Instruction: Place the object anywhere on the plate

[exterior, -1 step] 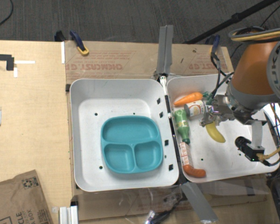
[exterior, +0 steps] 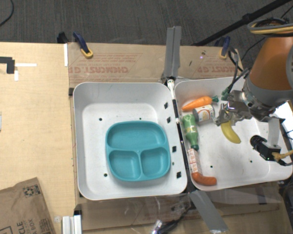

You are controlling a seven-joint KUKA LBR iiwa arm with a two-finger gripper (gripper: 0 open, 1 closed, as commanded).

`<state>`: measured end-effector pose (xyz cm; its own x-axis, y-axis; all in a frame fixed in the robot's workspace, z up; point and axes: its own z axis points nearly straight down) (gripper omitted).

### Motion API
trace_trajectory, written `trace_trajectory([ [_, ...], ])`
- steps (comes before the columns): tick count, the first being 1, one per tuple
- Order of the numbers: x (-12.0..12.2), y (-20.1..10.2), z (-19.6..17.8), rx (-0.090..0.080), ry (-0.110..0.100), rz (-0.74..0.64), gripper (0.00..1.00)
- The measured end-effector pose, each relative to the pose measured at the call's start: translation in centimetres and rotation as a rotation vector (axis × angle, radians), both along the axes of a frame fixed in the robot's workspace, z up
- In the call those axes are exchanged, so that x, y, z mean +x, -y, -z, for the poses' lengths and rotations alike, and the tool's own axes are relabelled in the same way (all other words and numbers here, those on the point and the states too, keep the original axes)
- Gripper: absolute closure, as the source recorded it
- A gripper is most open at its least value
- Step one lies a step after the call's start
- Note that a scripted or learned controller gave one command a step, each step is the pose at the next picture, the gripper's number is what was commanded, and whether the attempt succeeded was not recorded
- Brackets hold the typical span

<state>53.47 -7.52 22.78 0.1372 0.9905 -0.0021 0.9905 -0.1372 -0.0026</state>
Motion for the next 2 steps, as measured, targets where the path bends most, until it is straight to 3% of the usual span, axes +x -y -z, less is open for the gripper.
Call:
trace_trajectory([
  [1,-1.5,-6.3,3.7,0.001,-0.002,-0.155,1.00],
  [2,-0.1,-12.9,3.4,0.000,-0.001,-0.213,1.00],
])
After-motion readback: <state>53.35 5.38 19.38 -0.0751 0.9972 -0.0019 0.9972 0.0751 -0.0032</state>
